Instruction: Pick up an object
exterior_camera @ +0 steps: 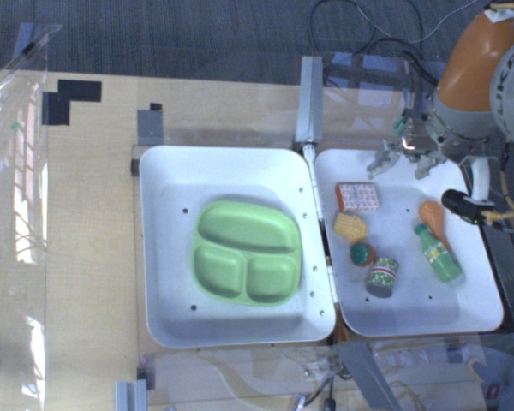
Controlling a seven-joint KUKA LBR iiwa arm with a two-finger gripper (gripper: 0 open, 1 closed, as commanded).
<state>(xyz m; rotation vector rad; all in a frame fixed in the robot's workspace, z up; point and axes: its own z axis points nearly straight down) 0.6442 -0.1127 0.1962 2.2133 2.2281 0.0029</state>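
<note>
Over right bin's far edge: pincer (403,157) spread wide, holding nothing | carrot (432,216) near, apart

Grey arm (505,75) with rounded orange band, pale metal jaws, black cables looping behind the wrist
</note>
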